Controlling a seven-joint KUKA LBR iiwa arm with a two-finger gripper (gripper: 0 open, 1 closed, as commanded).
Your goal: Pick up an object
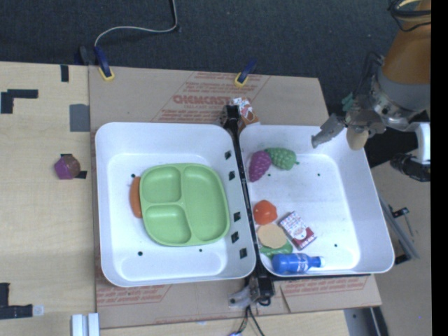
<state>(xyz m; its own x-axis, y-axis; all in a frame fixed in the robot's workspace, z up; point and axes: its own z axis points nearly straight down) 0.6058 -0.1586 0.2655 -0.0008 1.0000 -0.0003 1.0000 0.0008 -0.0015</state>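
Note:
The right bin (364, 208) holds a purple bunch of grapes (259, 164) touching a green bumpy piece (282, 158) near its back left. Toward the front lie an orange-red round piece (264, 211), a red and white carton (296, 229), a tan flat piece (273, 238) and a blue bottle (294, 262) on its side. My gripper (340, 138) hangs over the bin's back right rim, to the right of the green piece and apart from it. It is open, with nothing between its fingers.
The left bin (115, 152) holds a green divided plate (185, 203) with an orange piece (134, 196) against its left side. A small red and white item (242, 110) sits at the back end of the divider. A purple block (67, 166) lies on the bench at the left.

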